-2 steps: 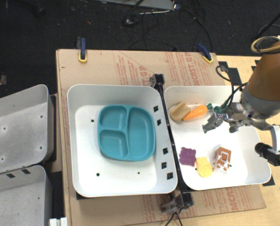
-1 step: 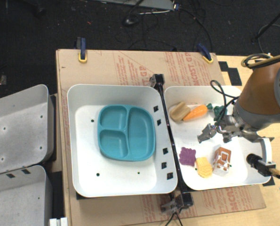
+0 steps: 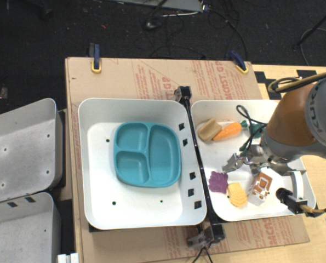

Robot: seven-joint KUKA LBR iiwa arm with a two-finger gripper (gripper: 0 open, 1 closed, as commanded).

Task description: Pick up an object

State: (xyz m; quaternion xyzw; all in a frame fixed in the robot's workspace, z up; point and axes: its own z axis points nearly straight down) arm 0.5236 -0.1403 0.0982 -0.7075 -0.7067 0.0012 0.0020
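Camera view: the end effector hangs low in the right bin at the worktop's right edge, its grip state impossible to tell. Near it lie a purple piece, a yellow piece and a carrot.

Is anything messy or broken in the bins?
Nothing looks broken or spilled. The teal plate lies flat in the left bin, and the toy foods, like the carrot, sit scattered in the right bin.

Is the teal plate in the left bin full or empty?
Empty. The teal plate lies flat in the left bin, and all three of its compartments show bare teal surface.
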